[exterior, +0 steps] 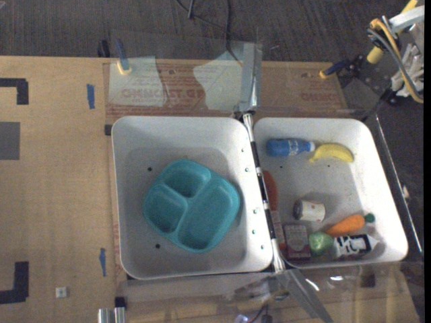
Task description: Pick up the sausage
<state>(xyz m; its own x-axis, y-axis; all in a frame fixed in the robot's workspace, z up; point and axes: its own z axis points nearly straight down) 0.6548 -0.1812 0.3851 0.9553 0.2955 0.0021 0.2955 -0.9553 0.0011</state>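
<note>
Gripper (pixel 407 52): top right corner, off the bins – finger state cannot be told, touching nothing visible.
Sausage (pixel 270 188): against right bin's (pixel 387 180) left wall – untouched.

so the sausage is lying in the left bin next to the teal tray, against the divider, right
Not quite. The camera view shows the sausage lying in the right bin, against the divider. The teal tray sits alone in the left bin.

A tan bench (pixel 54 200) bears two shallow white bins, left bin (pixel 128 147) touching right bin (pixel 387 194)
</note>
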